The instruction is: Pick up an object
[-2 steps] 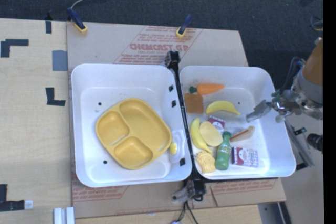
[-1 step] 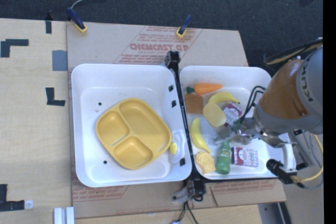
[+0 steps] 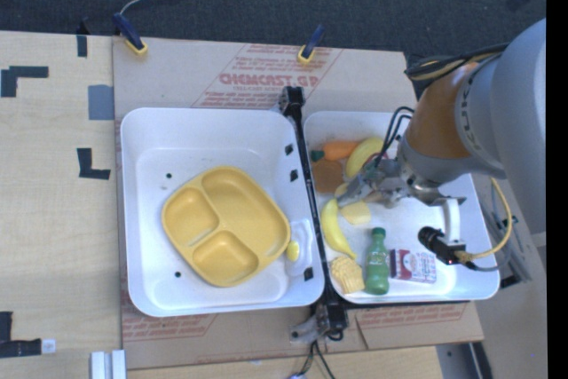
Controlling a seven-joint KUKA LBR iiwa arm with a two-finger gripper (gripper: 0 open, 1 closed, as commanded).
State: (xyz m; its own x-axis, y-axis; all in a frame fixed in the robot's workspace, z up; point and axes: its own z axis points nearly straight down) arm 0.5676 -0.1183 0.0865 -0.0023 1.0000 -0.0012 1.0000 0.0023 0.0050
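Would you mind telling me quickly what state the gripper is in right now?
Gripper: low in the right bin, over the yellow toy food beside the banana; whether it is open, closed or holding anything cannot be told.

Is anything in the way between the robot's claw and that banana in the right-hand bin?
Nothing visible blocks it. The gripper hangs low in the right bin, just above the banana. A small pale yellow item lies right beside the banana, under the gripper.

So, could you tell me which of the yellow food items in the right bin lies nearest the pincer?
The small pale yellow lemon-like piece, directly beside the pincer; the curved yellow banana and yellow corn cob lie farther toward the bin's front.
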